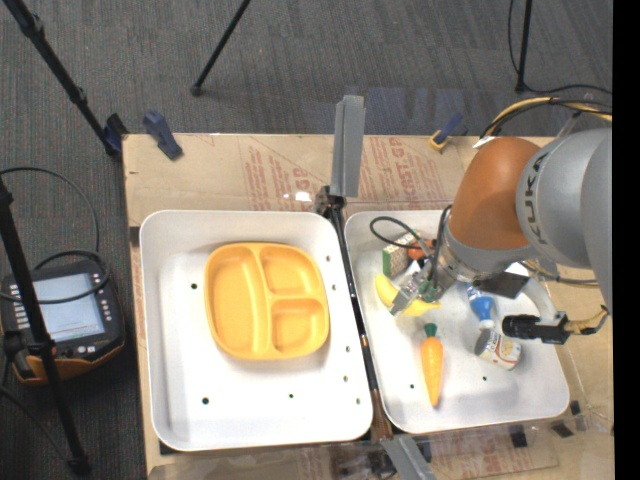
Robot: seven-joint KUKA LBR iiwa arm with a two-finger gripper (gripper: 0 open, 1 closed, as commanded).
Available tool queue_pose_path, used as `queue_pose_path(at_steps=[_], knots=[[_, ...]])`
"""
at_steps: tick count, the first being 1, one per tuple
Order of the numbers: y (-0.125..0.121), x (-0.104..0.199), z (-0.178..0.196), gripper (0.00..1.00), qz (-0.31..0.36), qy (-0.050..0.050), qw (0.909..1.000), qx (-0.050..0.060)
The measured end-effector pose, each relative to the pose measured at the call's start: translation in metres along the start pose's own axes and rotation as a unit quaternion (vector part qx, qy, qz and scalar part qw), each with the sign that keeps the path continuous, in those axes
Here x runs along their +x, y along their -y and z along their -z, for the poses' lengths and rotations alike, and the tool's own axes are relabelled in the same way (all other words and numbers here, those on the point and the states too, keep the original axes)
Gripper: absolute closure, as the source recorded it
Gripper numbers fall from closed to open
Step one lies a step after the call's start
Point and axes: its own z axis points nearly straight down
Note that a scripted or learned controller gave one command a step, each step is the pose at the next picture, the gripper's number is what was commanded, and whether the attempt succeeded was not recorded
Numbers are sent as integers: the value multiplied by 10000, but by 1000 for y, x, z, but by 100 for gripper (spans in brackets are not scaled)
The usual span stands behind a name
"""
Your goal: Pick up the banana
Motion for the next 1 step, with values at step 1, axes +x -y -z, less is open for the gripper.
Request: queue_pose_path(at_steps=[1], knots=[[-42, 1, 93, 100, -1907, 22, 9816, -13]])
